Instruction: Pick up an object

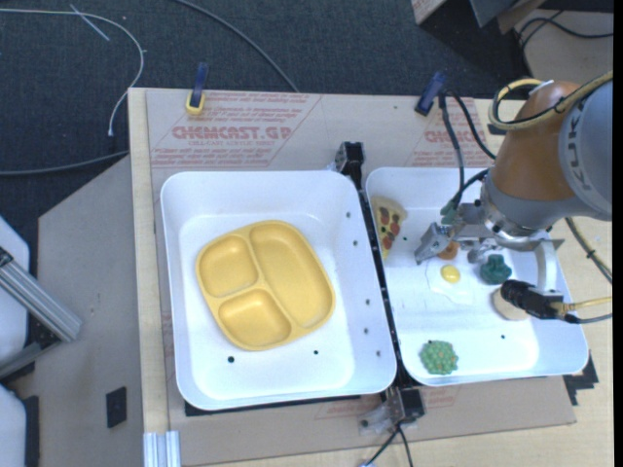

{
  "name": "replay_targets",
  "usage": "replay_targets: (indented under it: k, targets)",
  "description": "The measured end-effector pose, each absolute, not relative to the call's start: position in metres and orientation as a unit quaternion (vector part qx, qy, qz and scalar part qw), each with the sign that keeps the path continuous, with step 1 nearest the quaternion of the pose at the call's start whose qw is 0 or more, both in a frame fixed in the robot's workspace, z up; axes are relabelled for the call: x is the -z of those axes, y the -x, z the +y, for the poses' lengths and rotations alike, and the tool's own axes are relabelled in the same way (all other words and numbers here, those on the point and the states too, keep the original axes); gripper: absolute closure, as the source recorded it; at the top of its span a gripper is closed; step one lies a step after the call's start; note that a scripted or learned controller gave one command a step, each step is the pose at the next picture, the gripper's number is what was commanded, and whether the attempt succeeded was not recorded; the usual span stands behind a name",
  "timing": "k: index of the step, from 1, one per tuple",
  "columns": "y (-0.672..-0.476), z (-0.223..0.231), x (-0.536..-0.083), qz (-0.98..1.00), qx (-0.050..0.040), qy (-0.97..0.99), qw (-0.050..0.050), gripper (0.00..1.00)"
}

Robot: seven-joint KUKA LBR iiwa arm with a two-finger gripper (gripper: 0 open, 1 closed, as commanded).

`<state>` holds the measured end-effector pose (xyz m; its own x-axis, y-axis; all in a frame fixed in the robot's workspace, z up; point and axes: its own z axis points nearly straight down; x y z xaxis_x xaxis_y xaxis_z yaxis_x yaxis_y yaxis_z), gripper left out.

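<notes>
Camera view, looking down: two white bins, side by side. Left bin (185, 261) holds one yellow divided plate (265, 282), three compartments. Right bin (506, 353) holds my gripper (450, 244) and the small items: one pizza slice toy (390, 225) just to the gripper's left against the bin wall, one fried egg (449, 275) just below my fingertips, one orange piece (449, 251) at the fingertips, one dark green piece (494, 269) to the lower right, one tan flat piece (507, 305) beyond it, partly under a black part of my wrist, and one light green broccoli-like clump (439, 357) well below, near the front rim.

Open floor lies between the egg and the clump. The pizza slice crowds the dividing wall.

My fingers are spread slightly; the orange piece sits right at them, but whether it is clamped I cannot tell.
</notes>
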<state>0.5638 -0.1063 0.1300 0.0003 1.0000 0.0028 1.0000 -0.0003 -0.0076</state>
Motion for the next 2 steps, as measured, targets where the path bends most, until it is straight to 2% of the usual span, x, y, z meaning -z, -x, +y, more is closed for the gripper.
replay_targets:
  k: [1, 2]
  targets:
    - [-0.566, -0.107, -0.144, -0.707, 0.0008, 0.707, 0.0, 1.0]
    - [-0.571, -0.1, -0.207, -0.708, 0.0025, 0.706, -0.003, 1.0]
